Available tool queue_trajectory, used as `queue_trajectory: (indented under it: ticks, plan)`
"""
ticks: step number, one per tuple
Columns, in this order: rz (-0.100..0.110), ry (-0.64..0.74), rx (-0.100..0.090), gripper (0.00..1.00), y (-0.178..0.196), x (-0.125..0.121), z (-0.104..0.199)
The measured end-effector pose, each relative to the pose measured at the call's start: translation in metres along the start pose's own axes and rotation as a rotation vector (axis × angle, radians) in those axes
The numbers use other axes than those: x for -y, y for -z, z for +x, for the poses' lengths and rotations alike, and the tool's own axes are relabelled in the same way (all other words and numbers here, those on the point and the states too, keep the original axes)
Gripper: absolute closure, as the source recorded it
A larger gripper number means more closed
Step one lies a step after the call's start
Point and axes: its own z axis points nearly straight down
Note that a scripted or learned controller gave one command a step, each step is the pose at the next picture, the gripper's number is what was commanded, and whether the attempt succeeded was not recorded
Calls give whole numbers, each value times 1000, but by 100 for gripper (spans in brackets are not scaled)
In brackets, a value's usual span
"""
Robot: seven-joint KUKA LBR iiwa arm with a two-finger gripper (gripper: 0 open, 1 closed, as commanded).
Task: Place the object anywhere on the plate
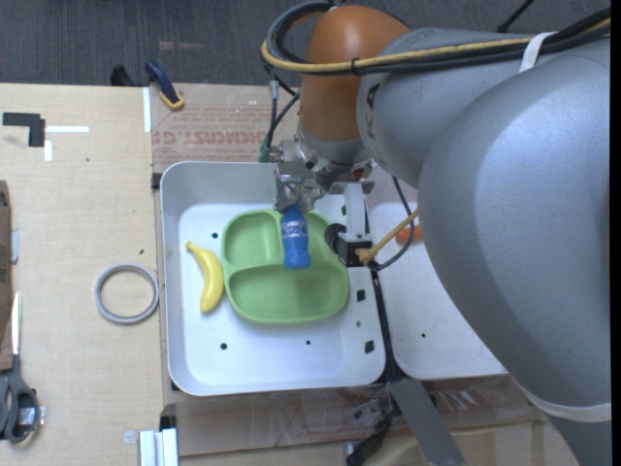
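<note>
While the grey arm (505, 192) w/ its orange band (340, 56) is reaching in from the right of the camera view, the hand (294, 205) is hanging over the left bin (262, 367), right above the green plate (281, 299). A blue bottle (295, 241) is sitting just under the hand, upper end at the fingertips, lower end lying across the ridge btw. the plate's compartments. Can't tell whether the fingers are closed on the bottle or just touching it, since the wrist is covering that spot; can't say if the bottle is being gripped or resting free on the plate.

Plate is lying approx. mid-bin, slightly toward the bin's far side. A yellow banana (207, 278) is lying on the bin floor just left of the plate, near its rim, curved side facing left. The right bin (427, 338) is sitting beside the left one, mostly covered by the arm.

On the table (78, 212) left of the bins, a grey tape ring (127, 292) is lying flat, well apart from the bin. Scissors (17, 396) are showing at the lower-left edge. A blue-handled clamp (163, 83) is resting near the far edge, by cardboard (209, 129) behind the left bin.
</note>
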Motion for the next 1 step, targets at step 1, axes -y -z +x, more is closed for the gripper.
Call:
queue_trajectory:
  ticks: [1]
  plan:
    - [0,0,1,0,0,0,0]
